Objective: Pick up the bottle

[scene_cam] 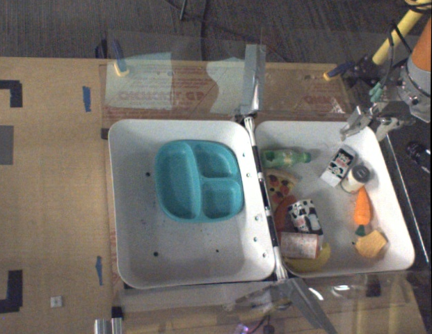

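A green bottle (285, 158) lies on its side in the far left corner of the right bin (402, 223), its cap pointing right. My gripper (369, 123) hovers over that bin's far right corner, well to the right of the bottle and apart from it. The fingers stand open with nothing between them. A small white jar with a black lid (355, 178) sits just below the gripper, next to a milk carton (339, 165).
The right bin also holds a pizza slice (280, 184), a cow-patterned carton (305, 216), a can (299, 245), a carrot (362, 209) and a cheese wedge (371, 243). A teal divided plate (199, 180) lies in the left bin (132, 242).
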`<state>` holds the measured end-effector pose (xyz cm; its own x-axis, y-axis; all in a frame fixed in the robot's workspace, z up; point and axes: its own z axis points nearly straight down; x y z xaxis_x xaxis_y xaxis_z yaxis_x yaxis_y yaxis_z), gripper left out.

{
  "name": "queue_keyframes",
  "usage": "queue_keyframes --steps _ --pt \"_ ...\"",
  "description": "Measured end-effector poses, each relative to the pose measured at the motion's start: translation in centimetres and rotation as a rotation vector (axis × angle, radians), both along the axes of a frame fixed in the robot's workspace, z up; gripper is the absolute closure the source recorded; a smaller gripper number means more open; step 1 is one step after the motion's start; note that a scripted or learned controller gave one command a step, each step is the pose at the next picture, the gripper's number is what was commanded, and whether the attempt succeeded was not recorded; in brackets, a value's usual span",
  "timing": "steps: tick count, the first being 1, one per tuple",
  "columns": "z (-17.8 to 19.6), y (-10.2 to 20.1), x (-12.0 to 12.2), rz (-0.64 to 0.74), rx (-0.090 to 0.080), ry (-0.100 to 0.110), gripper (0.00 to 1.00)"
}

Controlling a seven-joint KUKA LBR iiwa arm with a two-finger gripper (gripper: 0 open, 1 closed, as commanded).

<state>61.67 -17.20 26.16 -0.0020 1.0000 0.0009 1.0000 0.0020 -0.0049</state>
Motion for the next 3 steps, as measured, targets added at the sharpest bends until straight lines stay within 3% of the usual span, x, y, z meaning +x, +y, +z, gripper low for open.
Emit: queue_keyframes --steps 1,2,3 --pt "-12.3 5.5 0.7 -0.007 0.0 0.0 0.0" --pt "-13.1 3.5 0.6 -0.051 -0.001 -0.011 0.0" --pt "-13.1 3.4 0.6 -0.051 -0.001 -0.011 0.0"
